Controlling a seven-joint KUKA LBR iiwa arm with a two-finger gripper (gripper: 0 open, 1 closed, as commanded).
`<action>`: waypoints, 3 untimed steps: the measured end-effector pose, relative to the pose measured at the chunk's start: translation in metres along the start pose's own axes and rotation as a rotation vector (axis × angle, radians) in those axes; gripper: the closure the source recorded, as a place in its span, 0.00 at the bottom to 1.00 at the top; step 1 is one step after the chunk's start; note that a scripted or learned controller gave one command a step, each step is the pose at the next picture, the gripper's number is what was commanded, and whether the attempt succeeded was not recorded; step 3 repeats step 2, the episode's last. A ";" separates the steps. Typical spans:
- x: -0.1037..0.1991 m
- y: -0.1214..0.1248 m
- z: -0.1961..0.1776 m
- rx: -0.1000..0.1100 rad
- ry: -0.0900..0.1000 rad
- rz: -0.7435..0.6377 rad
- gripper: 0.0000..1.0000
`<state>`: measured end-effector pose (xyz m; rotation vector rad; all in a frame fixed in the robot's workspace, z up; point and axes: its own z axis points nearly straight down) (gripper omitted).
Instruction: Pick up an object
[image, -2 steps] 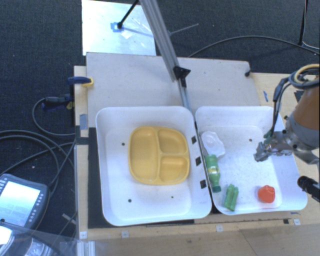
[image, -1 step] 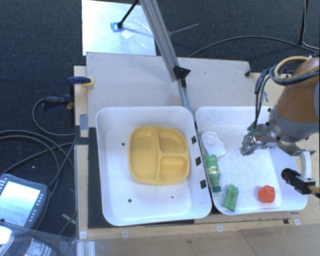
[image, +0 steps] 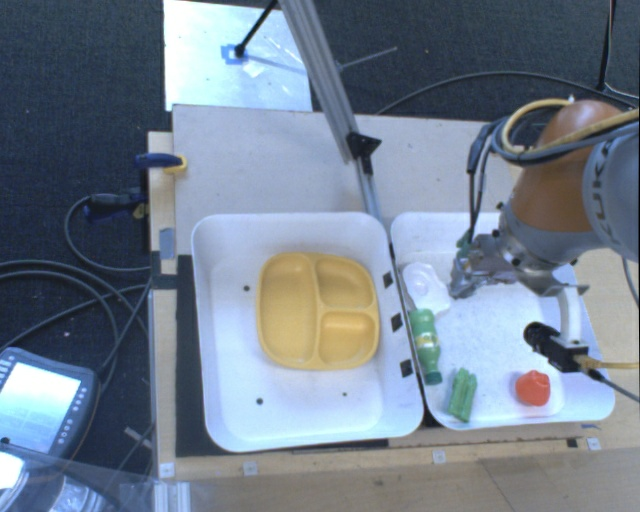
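Note:
The right bin (image: 492, 332) holds a green bottle (image: 426, 343) with a white label along its left wall. A small green block (image: 462, 393) lies near the bin's front, and an orange cap-shaped piece (image: 533, 387) sits at the front right. A crumpled white object (image: 425, 284) lies at the back left. My gripper (image: 463, 283) hangs low over the back of this bin, just right of the white object and above the bottle. Nothing shows in its grasp.
The left bin (image: 225, 330) carries a yellow divided plate (image: 318, 309) in its middle. A grey pole (image: 335, 90) slants down from the top to the seam between the bins. A black fitting (image: 550, 345) with a cable hangs off the arm over the right bin.

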<state>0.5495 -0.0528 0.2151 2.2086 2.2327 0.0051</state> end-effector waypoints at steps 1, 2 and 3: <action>0.056 0.014 0.000 0.000 0.001 -0.001 1.00; 0.107 0.039 -0.014 -0.001 0.001 -0.001 1.00; 0.107 0.039 -0.014 -0.001 0.001 -0.001 1.00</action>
